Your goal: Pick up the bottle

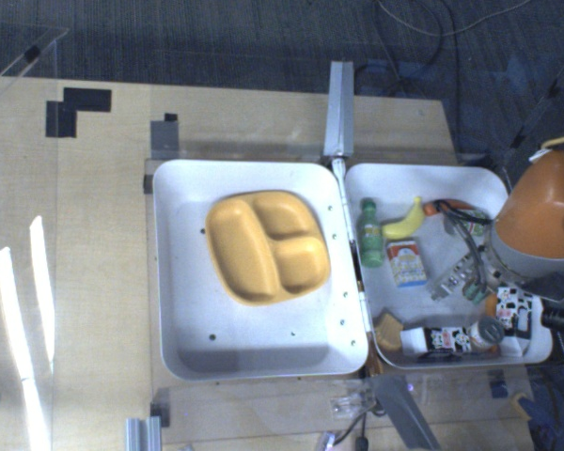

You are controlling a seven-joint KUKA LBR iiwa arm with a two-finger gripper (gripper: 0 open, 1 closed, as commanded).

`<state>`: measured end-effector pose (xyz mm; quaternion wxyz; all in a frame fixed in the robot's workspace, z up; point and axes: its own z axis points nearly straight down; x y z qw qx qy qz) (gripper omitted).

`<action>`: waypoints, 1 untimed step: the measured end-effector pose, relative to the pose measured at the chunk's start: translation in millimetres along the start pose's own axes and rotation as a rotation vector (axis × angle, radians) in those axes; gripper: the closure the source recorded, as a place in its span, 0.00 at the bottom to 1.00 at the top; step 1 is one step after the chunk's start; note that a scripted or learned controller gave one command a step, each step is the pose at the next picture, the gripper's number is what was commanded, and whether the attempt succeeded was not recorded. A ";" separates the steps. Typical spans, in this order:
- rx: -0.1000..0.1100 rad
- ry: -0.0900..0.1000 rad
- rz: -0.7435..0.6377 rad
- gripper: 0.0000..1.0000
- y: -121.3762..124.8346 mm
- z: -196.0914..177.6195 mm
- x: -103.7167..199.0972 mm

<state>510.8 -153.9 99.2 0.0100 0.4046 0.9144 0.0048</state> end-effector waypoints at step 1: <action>0.014 0.006 0.387 1.00 60.8 -83.9 4.4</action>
